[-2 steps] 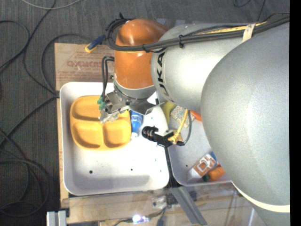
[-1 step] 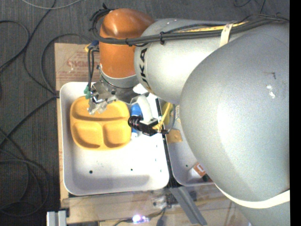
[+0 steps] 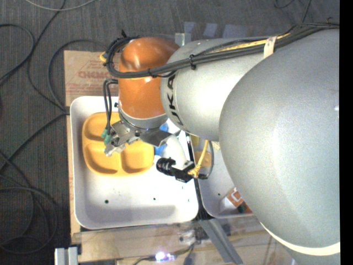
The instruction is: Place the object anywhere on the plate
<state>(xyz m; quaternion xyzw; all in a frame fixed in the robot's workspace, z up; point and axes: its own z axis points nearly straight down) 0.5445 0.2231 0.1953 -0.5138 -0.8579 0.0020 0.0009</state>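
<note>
Yellow plate lies directly beneath the tool; its grip state I cannot tell.

The grey arm carries dark block letters on its casing just beside the orange band; they run sideways in this view and are partly cut off by the band, but appear to be part of the maker's name, KUKA. The cardboard sheet under the left bin has faint red printing, too blurred to read.
</note>
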